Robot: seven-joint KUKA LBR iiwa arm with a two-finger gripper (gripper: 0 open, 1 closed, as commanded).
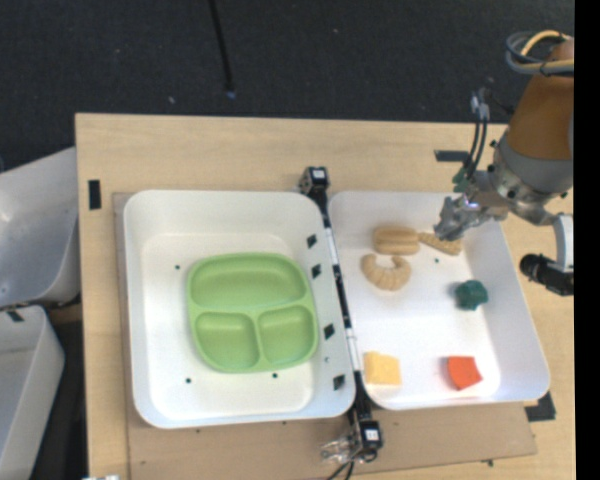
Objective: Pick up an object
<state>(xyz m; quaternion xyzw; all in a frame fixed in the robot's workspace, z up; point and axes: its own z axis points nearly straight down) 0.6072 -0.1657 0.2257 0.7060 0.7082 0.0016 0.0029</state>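
My gripper [458, 218] sits low over the far part of the right bin [510, 298], coming in from the right edge; arm grey, orange band above the wrist. Whether it is released or clenched: cannot tell at this resolution, the tip is a small grey blur. Nothing visibly carried.

Right bin contents:
- tan bread-roll-shaped piece [394, 239], lying flat, just left of the gripper tip
- small tan flat piece [443, 244], partly under the gripper tip, touching or nearly touching the roll; cannot tell which
- curled croissant-shaped piece [386, 272], just in front of the roll, close enough that they may touch
- dark green lump [470, 294], apart from the others, mid-right
- yellow wedge [383, 368] and orange block [463, 372] along the near side, well apart from each other

Left bin [140, 268] holds a green divided tray [250, 310].

Judgement: nearest candidate is the small tan piece or the roll. These look like toy food, so probably light, rigid or slightly yielding, with smooth surfaces that could slip. The roll I would take across its short axis at the middle. The croissant crowds it from the front, so a closing finger could nudge that neighbour. The flat tan piece is thin and low, a poor target for a top-down pinch. The orange block, isolated with flat faces, looks the easiest grip of all
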